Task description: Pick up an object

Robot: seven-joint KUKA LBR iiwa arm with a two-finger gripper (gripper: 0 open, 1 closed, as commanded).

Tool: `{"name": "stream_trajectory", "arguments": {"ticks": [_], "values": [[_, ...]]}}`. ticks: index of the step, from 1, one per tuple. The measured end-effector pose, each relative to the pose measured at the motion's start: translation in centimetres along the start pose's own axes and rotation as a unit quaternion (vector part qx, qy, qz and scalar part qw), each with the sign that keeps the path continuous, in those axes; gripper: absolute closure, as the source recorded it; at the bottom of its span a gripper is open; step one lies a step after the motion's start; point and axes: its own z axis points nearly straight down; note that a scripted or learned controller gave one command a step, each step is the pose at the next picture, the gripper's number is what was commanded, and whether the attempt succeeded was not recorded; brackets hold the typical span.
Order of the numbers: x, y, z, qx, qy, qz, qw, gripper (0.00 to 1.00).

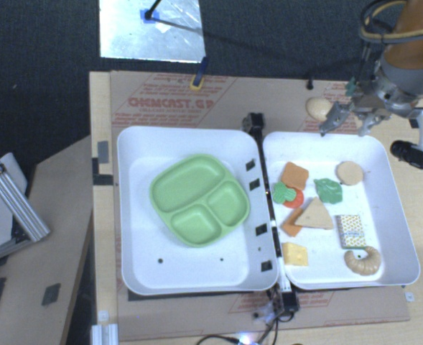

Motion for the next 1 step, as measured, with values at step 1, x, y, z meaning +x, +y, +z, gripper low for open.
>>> {"name": "stream_trajectory", "arguments": {"ticks": [1], "values": [[0.01,0.19,-0.68,-0.005,-0.001,-0.001,1.0,0.0]]}}
